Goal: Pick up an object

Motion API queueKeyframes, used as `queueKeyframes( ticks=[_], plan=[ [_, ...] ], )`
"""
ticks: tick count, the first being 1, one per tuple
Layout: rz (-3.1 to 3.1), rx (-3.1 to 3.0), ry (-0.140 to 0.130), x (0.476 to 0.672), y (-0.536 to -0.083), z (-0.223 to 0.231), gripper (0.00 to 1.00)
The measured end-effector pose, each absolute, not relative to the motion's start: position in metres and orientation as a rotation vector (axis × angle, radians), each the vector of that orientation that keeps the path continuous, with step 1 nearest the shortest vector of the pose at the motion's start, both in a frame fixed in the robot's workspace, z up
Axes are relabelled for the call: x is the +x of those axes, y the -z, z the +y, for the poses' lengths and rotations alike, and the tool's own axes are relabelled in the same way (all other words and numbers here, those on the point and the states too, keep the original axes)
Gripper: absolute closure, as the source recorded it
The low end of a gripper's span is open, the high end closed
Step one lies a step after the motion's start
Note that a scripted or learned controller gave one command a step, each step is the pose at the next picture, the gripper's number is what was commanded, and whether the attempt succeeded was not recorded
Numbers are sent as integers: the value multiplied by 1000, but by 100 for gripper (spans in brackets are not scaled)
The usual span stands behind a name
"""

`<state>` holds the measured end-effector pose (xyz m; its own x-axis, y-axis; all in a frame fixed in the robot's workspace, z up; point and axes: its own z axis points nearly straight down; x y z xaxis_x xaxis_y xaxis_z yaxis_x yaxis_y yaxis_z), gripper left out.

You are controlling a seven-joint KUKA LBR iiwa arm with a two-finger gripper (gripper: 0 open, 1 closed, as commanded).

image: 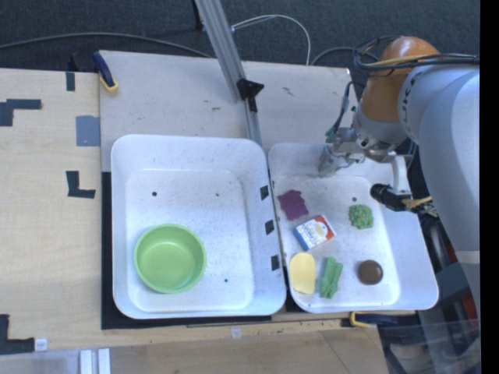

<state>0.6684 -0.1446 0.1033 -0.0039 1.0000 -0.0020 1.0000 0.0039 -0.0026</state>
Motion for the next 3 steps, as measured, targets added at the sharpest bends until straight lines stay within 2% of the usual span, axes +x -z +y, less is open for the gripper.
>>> queueKeyframes(
  ticks=[2, 3],
  plan=[
    [-2226, -2222, 4, 676, -194, -154, 100],
    [-2225, -2220, 3, 677, -220, -153, 100]
  ],
)
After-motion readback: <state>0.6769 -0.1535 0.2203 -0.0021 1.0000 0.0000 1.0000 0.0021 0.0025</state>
